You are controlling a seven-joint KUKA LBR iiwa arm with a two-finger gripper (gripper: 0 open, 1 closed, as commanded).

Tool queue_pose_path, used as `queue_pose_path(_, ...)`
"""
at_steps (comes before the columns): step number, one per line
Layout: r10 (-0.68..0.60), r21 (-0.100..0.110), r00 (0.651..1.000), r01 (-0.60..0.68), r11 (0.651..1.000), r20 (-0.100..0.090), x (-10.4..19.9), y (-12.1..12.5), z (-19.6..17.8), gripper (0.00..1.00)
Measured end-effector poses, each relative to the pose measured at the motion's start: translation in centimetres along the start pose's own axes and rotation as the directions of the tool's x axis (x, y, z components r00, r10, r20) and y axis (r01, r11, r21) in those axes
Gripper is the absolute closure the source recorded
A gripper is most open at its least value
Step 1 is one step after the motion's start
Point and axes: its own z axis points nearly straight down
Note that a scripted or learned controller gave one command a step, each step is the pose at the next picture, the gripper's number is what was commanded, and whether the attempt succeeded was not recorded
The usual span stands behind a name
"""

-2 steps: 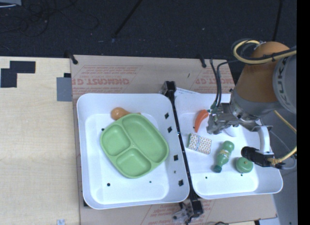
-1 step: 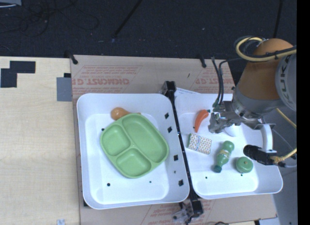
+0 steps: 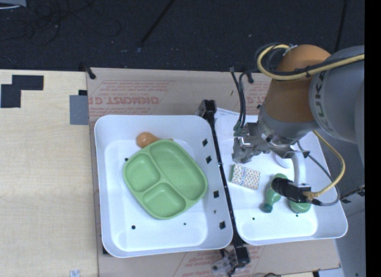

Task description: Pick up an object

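Observation:
My gripper (image 3: 243,152) hangs over the left part of the right bin (image 3: 286,234), coming down from the grey and orange wrist. Just below its tip lies a small flat packet (image 3: 244,176) with a speckled pattern, very close to the tip; contact cannot be made out. To the right of the packet sits a green toy (image 3: 272,196) with a teal end, partly hidden by the robot's own hardware. In the left bin (image 3: 113,222) a green divided plate (image 3: 165,178) lies tilted, and an orange ball (image 3: 145,139) peeks out behind its upper left rim.
A black divider (image 3: 219,180) runs between the two bins. Cardboard (image 3: 131,94) lies under the bins, with a wooden bench surface (image 3: 41,180) to the left. The arm's bulk covers the upper right of the right bin.

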Motion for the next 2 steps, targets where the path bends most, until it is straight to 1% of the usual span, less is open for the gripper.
queue_pose_path(1,0.002,0.001,1.0,-0.002,1.0,0.001,4.4,0.2,0.2,1.0)
queue_pose_path(2,0.002,0.0,1.0,-0.002,1.0,0.002,9.6,1.4,-1.2,1.0)
